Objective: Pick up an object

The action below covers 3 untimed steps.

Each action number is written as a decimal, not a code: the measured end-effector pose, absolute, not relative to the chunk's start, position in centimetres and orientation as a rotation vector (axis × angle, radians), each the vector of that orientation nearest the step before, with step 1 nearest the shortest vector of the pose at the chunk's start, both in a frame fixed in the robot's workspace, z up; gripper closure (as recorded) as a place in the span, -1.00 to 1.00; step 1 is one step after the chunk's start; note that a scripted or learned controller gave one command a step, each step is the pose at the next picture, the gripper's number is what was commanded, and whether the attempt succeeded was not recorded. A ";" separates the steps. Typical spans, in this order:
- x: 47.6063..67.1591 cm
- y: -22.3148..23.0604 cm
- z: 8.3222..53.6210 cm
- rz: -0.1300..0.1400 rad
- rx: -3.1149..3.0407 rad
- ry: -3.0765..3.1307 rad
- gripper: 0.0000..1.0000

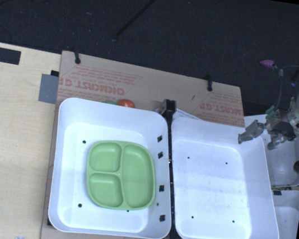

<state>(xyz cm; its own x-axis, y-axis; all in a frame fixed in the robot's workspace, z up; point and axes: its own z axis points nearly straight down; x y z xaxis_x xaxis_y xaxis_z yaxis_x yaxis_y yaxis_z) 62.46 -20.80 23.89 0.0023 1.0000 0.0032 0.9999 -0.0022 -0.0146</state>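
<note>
Gripper [261, 135] hovers past the far right corner of the right bin [215, 235], fingers spread and nothing between them. Green divided plate [121, 174] lies flat in the left bin [73, 132], well away across the divider. Trouble ahead, I reckon: plate's low rim gives little to pinch, so the fingers may slip. Cardboard [143, 89] behind the plate carries mirrored printing I can't read.

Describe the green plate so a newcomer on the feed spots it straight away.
Find the two white bins side by side; take the left bin. Lying flat in its middle is the pale green divided plate, a rounded rectangle with three compartments. It lies apart from the small red-orange object behind the bin's far rim.
</note>
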 end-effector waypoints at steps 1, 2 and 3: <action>62.7 -20.8 24.7 0.001 -2.221 -2.221 -1.00; 63.0 -20.5 18.4 0.005 -2.216 -2.219 -1.00; 62.5 -19.8 13.9 0.005 -2.216 -2.219 -1.00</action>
<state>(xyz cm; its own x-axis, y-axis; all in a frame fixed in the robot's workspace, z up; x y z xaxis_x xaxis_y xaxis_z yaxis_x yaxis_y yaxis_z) 62.51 -19.85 13.85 -0.0013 1.0000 0.0019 1.0000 0.0013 -0.0067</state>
